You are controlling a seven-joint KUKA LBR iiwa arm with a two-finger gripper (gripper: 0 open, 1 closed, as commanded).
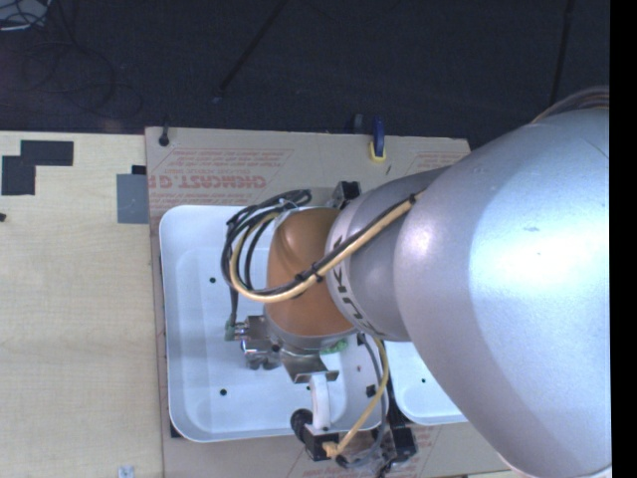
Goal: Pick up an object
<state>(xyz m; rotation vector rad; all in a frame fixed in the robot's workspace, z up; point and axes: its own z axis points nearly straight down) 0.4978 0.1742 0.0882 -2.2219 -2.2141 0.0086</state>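
Observation:
My grey arm with its orange band [304, 272] reaches in from the right and hangs low over the left white bin [189, 267]. It covers the bin's middle and right side. The gripper [261, 355] points down into the bin near its front, and the wrist above hides most of it. Whatever lies under the arm is hidden. A sliver of the right bin [430, 404] shows below the arm.
Both bins rest on a cardboard sheet with red print [214, 172]. A blue and yellow clamp [378, 140] sits at its back edge. A pale wooden bench top [70, 317] extends to the left. Bare white bin floor shows along the left bin's left side.

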